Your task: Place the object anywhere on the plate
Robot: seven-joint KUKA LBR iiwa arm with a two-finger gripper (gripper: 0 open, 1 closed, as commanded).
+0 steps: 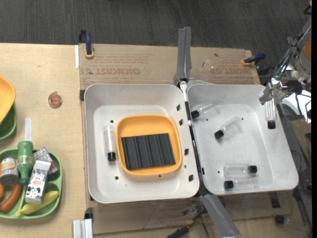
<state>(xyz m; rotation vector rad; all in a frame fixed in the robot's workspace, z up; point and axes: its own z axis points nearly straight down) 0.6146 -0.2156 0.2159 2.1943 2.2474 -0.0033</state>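
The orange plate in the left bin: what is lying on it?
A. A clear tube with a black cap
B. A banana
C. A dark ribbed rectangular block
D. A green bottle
C: a dark ribbed block lies flat in the middle of the orange plate, while the nearest clear tube lies beside the plate on the floor of the left bin.

A light wooden bench (44,73) carries a sheet of brown cardboard (133,66), held at its far edge by two clamps (87,43). Two shallow white bins lie side by side on the cardboard, the left bin (94,148) touching the right bin (282,172) along a central seam. To the left, directly on the wood, sit a green tray of toy food (49,202), a small pinkish disc (55,100), perhaps a lid, and an orange dish (6,98) at the bench's edge.
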